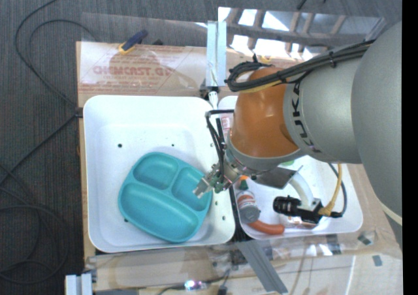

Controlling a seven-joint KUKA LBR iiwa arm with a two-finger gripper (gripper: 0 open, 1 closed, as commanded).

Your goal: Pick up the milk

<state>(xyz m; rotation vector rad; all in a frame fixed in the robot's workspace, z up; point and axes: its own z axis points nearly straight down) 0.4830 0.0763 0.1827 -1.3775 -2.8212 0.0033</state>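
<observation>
The gripper (210, 185) sits over the left bin's (104, 117) right edge, above the right rim of the teal divided plate (163, 197); its finger state cannot be determined. The milk cannot be identified; the arm (326, 104) covers most of the right bin (349, 218).

grey arm (353, 91) with orange band (261, 117), black cables (287, 73).
</observation>
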